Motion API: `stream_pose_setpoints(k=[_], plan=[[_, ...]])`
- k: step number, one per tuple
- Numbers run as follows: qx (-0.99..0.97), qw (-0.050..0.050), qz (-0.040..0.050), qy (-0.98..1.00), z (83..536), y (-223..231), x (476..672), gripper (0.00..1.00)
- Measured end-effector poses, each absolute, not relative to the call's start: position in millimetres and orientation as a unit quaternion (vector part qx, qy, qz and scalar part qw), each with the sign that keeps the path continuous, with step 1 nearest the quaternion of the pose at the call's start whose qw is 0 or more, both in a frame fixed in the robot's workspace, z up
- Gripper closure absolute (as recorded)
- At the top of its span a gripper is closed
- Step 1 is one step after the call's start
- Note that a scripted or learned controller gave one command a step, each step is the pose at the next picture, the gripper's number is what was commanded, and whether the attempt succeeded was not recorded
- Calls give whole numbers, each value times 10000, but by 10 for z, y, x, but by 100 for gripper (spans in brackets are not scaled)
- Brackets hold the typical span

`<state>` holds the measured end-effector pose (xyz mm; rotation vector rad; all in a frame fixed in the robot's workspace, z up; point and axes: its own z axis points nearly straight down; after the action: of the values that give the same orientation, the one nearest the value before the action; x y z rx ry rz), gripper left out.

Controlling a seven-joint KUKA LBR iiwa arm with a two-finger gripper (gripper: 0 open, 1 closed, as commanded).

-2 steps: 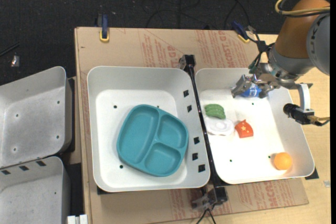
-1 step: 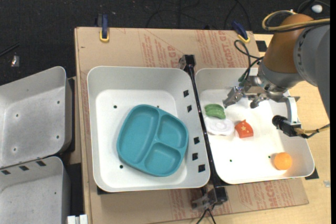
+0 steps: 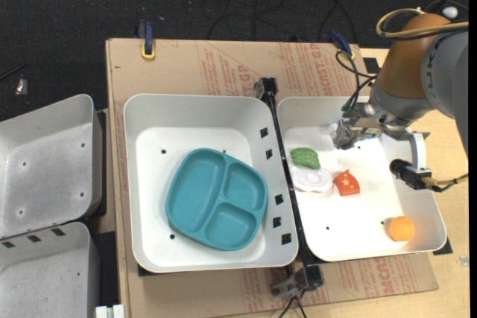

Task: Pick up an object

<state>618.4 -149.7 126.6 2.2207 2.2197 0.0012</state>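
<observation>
Hand (image 3: 347, 135) low in right bin (image 3: 373, 243), grip state unreadable; arm (image 3: 417, 71) cut off at frame's right edge.

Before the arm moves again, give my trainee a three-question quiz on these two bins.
1. True or false: the teal plastic divided tray lies in the right white bin.
2. Which lies nearest the end effector? A) small orange ball B) green leafy toy C) red strawberry-like toy
3. Fill in: the flat white round piece sits just below the ____ toy.

Key: 1 false, it lies in the left white bin; 2 B; 3 green.
</observation>
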Motion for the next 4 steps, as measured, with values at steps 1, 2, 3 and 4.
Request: stream_pose_setpoints(k=[1,2,3,4], plan=[[7059,29,19,7083,1853,-1414,6161,100],[7061,23,13,7081,2192,-1414,6175,100],[7047,-6,7,7095,2256,-959,6130,100],[7040,-3,12,7102,2280,-349,6216,100]])
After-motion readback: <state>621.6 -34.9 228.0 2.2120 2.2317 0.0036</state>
